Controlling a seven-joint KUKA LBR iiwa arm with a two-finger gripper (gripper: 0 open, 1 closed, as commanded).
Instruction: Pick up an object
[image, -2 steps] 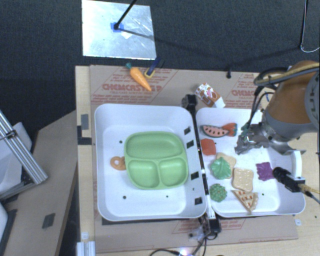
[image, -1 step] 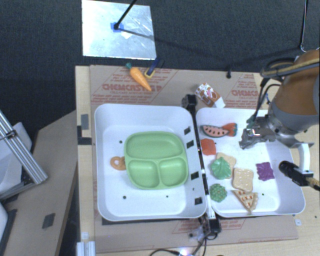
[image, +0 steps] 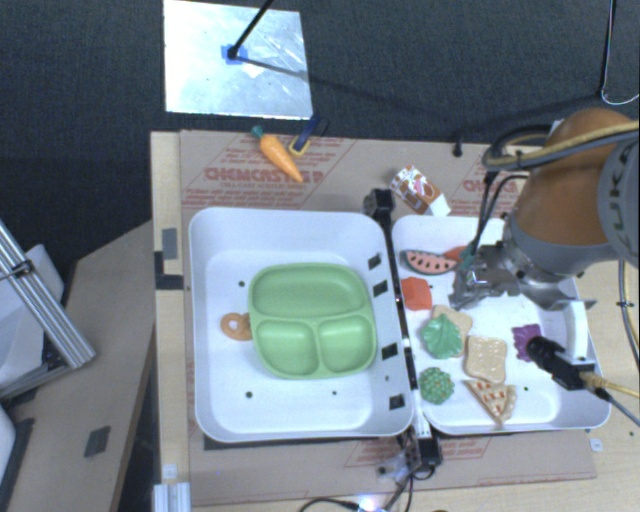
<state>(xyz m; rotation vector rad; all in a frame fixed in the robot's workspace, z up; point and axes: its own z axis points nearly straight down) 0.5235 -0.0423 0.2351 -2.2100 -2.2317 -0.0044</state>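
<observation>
My gripper (image: 466, 292) hangs low over the right bin (image: 548, 412), near its middle. Just left of it lies a red-orange piece (image: 416, 294), and behind that a watermelon slice (image: 428, 263). In front of the gripper sit a green leafy piece (image: 441, 337), a slice of toast (image: 486, 357), a pizza wedge (image: 494, 399), a round green piece (image: 435, 384) and a purple piece (image: 526, 340). I see nothing lifted off the bin floor.
The left bin (image: 215, 400) holds a green divided plate (image: 306, 320) and a small pretzel (image: 236, 326). Behind the bins, on the cardboard, lie a toy carrot (image: 279, 156) and a small packet (image: 419, 190).
</observation>
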